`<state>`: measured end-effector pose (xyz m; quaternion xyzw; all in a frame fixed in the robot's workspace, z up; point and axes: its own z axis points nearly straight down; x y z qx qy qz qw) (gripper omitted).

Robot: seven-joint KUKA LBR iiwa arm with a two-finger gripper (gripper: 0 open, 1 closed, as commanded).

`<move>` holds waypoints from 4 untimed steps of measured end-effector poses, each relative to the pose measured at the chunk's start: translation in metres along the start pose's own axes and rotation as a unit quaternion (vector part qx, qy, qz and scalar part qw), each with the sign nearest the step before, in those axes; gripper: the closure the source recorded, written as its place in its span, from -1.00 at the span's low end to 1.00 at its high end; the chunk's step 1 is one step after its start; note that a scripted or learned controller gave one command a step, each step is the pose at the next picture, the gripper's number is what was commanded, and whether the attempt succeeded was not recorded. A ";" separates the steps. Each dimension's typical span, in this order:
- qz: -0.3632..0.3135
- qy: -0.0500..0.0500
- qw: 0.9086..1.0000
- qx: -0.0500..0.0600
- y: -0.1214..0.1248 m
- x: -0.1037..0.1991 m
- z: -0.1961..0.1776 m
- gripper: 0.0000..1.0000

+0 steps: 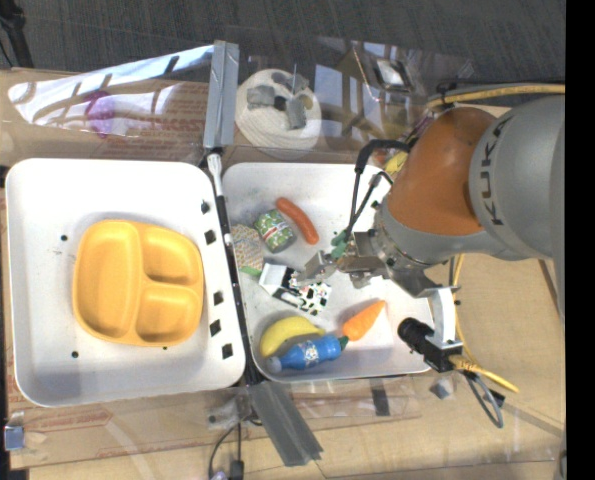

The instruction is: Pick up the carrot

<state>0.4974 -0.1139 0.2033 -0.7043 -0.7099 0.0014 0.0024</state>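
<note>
Claw is hovering mid right bin, grip state unclear, nothing seen held, while carrot is lying free beside it toward the bin's near edge.

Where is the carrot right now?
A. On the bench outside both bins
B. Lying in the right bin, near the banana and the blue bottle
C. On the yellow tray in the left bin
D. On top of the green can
B: the carrot lies on the floor of the right bin, just right of the banana and the blue bottle.
</note>
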 end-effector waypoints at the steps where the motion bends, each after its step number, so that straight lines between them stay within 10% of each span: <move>1: 0.013 0.000 1.000 -0.001 -0.021 -0.057 0.024 -1.00; 2: 0.062 0.000 0.998 -0.003 -0.020 -0.079 0.100 -1.00; 3: 0.059 0.000 0.998 -0.002 -0.019 -0.079 0.090 1.00; 4: 0.084 0.000 0.996 -0.002 0.024 -0.007 -0.015 1.00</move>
